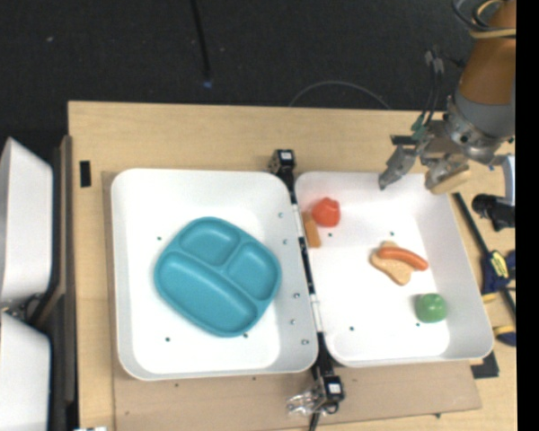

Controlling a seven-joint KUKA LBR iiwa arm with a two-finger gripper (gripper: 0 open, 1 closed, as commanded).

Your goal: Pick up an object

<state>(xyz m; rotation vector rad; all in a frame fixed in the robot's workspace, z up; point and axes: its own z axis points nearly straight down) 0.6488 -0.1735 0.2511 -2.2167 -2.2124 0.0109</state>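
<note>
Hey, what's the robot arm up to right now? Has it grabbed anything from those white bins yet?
Gripper open, nothing between its fingers, over the right bin's far edge. Hot dog, red piece, green piece lying loose there. Nothing blocking them.

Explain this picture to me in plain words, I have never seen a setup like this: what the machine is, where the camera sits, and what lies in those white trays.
One camera looks down from above at a slant. A grey and orange robot arm reaches in from the right; its gripper hangs over the far edge of the right bin, holding nothing. That bin contains a red toy, a hot dog toy and a green toy. The left bin holds a teal divided plate.
</note>
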